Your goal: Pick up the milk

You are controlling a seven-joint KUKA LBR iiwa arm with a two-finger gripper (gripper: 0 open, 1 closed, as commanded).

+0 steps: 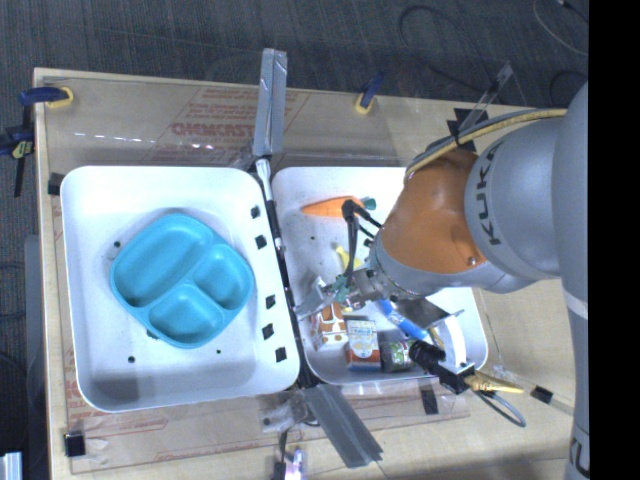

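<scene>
- Grey and orange, the arm (470, 223) is the largest thing we record; it reaches in from the right and covers most of the right bin (296, 258), leaving bare floor only along that bin's left wall.
- White left bin (90, 268) lies beside it, the two rims touching along the centre; we note wide open floor around all its inner edges.
- Blue divided tray (182, 278) sits alone near the middle of the left bin, clear of every wall.
- Orange carrot-shaped item (325, 208) lies near the right bin's far edge, partly under the arm.
- Gripper (345, 286) hangs low over clutter at the right bin's near side; we cannot tell how its tool stands.
- Milk (362, 343), as we read the small brown-and-white carton, lies just beside the gripper, close to the near rim, crowded by small packages.
</scene>
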